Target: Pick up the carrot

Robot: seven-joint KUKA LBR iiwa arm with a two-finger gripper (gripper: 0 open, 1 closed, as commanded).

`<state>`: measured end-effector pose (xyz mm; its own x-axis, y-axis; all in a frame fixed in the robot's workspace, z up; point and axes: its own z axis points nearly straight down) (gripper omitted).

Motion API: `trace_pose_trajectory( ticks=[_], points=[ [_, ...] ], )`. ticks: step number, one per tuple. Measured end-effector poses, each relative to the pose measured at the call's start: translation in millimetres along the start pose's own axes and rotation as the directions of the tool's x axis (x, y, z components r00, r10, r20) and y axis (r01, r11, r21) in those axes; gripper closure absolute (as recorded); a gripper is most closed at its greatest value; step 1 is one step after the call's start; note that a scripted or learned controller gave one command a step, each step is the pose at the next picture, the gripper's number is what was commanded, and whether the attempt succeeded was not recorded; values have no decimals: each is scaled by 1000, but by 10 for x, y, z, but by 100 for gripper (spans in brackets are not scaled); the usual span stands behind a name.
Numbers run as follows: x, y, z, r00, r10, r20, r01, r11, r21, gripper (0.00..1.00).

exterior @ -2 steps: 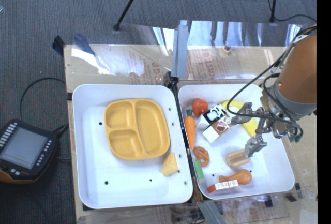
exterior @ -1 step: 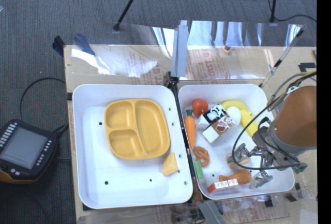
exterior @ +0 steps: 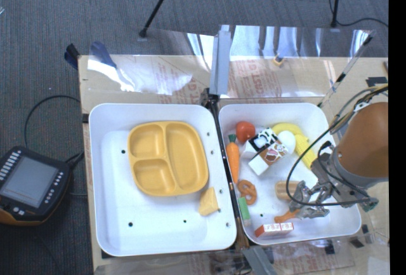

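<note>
Fingers point(exterior: 312, 199) hover low in the right bin point(exterior: 346, 220), grip state unclear, well apart from the carrot point(exterior: 233, 161).

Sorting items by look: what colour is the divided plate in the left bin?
Yellow; the plate shows clearly in the camera view.

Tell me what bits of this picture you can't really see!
- Pincer, camera view: tangled in cables and blurred, so its grip can't be read.
- Small orange thing under the pincer: too small to name.
- Carrot: lies along the right bin's left wall, its far side hidden.
- Red box: label too small to read.
</note>
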<state>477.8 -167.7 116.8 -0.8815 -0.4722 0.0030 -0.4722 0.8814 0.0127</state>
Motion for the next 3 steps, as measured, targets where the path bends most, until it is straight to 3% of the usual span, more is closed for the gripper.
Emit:
trace_pose_trajectory(
  ticks=[1,2,3],
  points=[
    [-165,-163,315,891,454,3,-454,891,6,100],
    [-336,-660,-609,777,629,15,-629,777,7,100],
    [-325,-648,-575,777,630,8,-630,777,5,0]
  ],
)
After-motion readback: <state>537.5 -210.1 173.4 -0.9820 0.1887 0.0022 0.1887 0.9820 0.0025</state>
